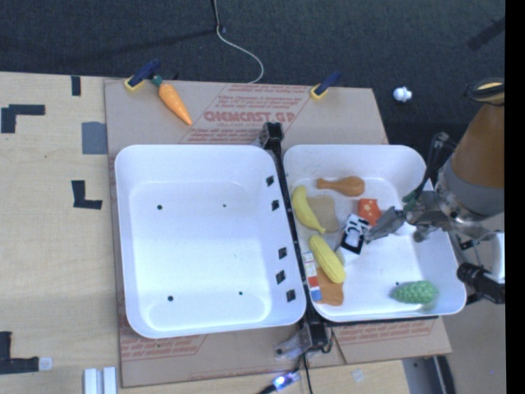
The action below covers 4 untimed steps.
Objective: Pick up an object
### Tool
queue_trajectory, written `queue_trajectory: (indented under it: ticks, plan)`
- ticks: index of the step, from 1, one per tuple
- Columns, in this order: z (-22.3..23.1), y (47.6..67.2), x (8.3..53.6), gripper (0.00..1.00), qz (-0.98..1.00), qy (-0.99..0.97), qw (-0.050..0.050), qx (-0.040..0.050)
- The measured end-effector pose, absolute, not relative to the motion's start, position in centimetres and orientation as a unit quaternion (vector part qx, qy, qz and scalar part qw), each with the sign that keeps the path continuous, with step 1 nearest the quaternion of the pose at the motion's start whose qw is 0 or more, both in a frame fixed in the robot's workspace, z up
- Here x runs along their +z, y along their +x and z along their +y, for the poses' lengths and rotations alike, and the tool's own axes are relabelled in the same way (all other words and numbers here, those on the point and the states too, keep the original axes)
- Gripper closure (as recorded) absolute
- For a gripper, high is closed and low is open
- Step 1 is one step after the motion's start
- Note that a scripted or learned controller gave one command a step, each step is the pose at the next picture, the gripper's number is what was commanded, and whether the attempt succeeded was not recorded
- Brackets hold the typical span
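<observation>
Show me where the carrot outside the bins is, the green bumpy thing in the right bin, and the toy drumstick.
carrot (175,103): camera view, middle of its orange body, on the cardboard above the left bin.
green bumpy thing (414,292): camera view, centre of its textured surface.
toy drumstick (348,186): camera view, on its thick meaty end.

The grey arm (480,167) reaches in from the right, its fingers (385,224) seemingly spread low.

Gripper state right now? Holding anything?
Gripper: over the right bin, tip beside the black-and-white object; open or closed cannot be told, and nothing visibly held.
</observation>
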<state>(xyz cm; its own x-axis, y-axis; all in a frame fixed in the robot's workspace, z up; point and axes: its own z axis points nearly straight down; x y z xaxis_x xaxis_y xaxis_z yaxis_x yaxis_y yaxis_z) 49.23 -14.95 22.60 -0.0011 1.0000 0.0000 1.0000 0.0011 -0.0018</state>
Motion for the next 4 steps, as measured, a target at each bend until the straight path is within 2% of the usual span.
queue_trajectory:
  ticks: [1, 2, 3, 4]
  plan:
    - [-10.9, 48.0, 9.0, 0.00, -0.707, -0.707, 0.004, 0.0034]
    - [-10.9, 48.2, 10.6, 1.00, -0.708, -0.707, 0.003, 0.0013]
    - [-9.4, 53.2, 12.5, 1.00, -0.709, -0.705, 0.000, -0.0005]
    - [-3.1, 60.2, 18.8, 1.00, -0.711, -0.703, -0.003, -0.0033]
